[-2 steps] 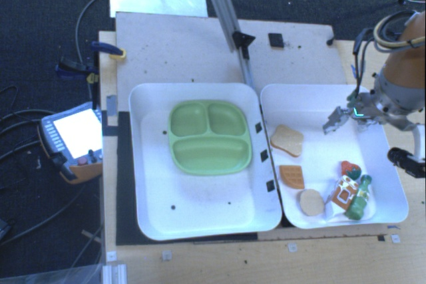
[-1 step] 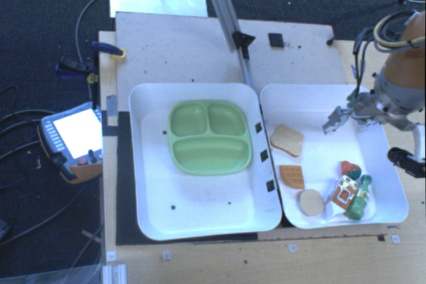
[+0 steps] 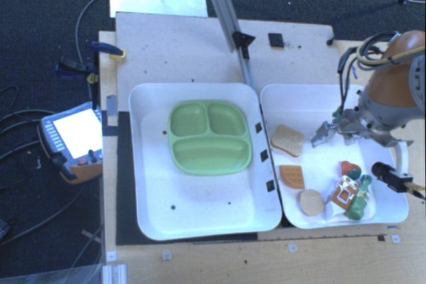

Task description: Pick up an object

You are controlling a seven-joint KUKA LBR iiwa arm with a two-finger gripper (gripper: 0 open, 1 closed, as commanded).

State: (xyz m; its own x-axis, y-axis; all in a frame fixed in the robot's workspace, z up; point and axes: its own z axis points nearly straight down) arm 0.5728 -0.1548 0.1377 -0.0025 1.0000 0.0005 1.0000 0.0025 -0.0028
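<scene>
Two white bins are set side by side on the bench: the left bin (image 3: 153, 209) bears a green divided plate (image 3: 210, 138), and the right bin (image 3: 313, 100) holds the candidate objects. A slice of toy bread (image 3: 287, 140) lies near the bin's left wall, with an orange square piece (image 3: 291, 176) and a tan round piece (image 3: 311, 202) below it; a red-and-white packet (image 3: 343, 192), a green bottle (image 3: 359, 197) and a red piece (image 3: 351, 169) are crowded together at the lower right. The gripper (image 3: 335, 131) is seen above the bin's middle, right of the bread, and nothing is seen between its fingers; whether the jaws are spread cannot be told. A miss is judged likely: the flat pieces could be slid aside, and the crowded trio could be knocked apart.
</scene>
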